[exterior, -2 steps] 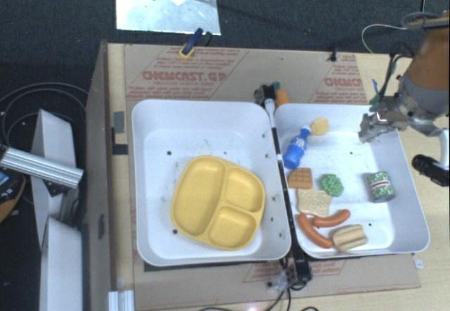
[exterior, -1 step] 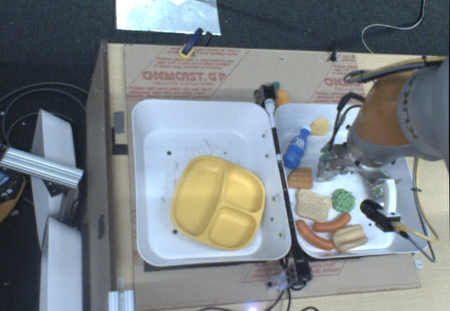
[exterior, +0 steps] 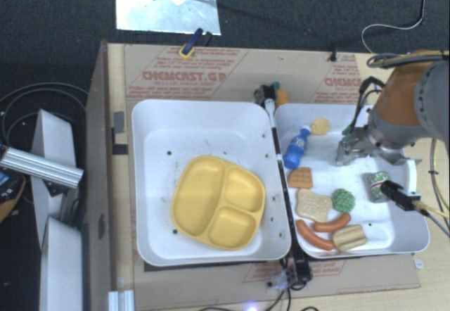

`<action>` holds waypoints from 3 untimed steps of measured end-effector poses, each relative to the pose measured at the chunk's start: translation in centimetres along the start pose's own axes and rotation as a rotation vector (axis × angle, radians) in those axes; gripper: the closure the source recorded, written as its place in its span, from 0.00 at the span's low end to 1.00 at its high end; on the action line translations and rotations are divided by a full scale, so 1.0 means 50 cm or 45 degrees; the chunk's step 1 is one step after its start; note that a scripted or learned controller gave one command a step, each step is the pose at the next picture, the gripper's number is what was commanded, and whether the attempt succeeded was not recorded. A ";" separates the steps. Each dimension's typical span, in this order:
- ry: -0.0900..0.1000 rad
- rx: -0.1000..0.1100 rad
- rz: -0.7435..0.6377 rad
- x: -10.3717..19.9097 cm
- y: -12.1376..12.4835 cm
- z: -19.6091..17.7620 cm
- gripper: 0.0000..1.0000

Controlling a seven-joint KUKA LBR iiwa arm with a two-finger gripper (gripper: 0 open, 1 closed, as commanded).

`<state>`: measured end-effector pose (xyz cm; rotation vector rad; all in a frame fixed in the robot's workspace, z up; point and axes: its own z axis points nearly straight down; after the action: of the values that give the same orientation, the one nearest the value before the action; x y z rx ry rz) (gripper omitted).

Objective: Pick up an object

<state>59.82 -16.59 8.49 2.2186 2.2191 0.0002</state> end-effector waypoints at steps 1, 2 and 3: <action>0.002 0.001 0.000 -0.047 -0.166 -0.082 0.00; 0.004 0.001 -0.005 0.057 -0.102 0.001 0.00; 0.001 0.003 0.000 0.004 -0.212 0.000 0.00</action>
<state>49.22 -16.41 8.44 2.2205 2.2204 -0.0007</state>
